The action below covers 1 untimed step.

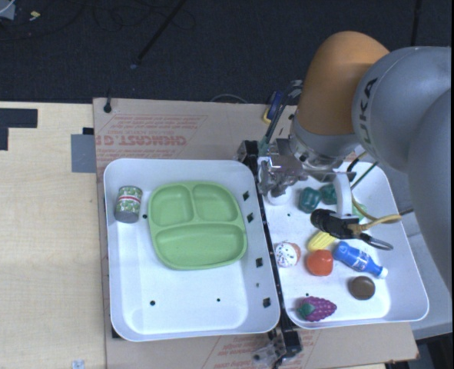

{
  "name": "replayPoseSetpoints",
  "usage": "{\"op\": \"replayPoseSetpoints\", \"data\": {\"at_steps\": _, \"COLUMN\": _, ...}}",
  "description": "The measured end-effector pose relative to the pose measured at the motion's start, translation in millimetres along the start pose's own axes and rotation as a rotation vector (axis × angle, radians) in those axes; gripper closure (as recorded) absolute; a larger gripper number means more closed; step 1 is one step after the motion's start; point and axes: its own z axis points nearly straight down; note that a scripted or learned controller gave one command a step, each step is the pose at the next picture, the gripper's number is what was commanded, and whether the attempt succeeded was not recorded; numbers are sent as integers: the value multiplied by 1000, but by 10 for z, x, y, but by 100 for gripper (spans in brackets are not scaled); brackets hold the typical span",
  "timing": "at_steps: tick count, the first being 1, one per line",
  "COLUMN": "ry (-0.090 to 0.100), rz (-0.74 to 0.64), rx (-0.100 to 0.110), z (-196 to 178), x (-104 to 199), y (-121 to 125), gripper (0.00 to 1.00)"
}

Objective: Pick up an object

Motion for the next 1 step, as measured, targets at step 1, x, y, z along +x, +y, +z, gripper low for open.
{"op": "replayPoseSetpoints", "data": {"at_steps": 1, "ry": 0, "rz": 0, "rx": -2, "z": 65, "x": 138, "y": 126, "gripper": 100}}
